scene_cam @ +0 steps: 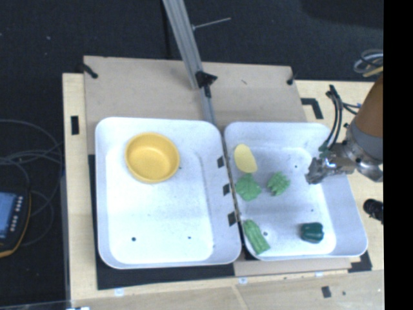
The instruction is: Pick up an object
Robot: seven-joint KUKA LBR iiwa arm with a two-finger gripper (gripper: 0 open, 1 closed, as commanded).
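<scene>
Nearest the lens, along the front wall of the right-hand shallow white bin (pixel 352 237), lie a ridged light-green plastic block (pixel 256 236) and a dark green rounded plastic piece (pixel 312 232), well apart from each other. Farther back sit a flat green leafy toy (pixel 248 188) and a small knobbly green toy (pixel 278 183), near one another, with a pale yellow oval toy (pixel 244 158) just behind them against the divider. In the left-hand white bin (pixel 110 237) rests a round yellow plastic bowl (pixel 152 157), alone. My gripper (pixel 317 171) hangs over the right bin's far right part, above bare floor, near the knobbly green toy but apart from it. Whether my jaws stand wide or closed I cannot tell from this slant; nothing shows between them. So I judge the pick not yet made: every piece lies on a bin floor, and choosing one, descending, closing and lifting all remain.
</scene>
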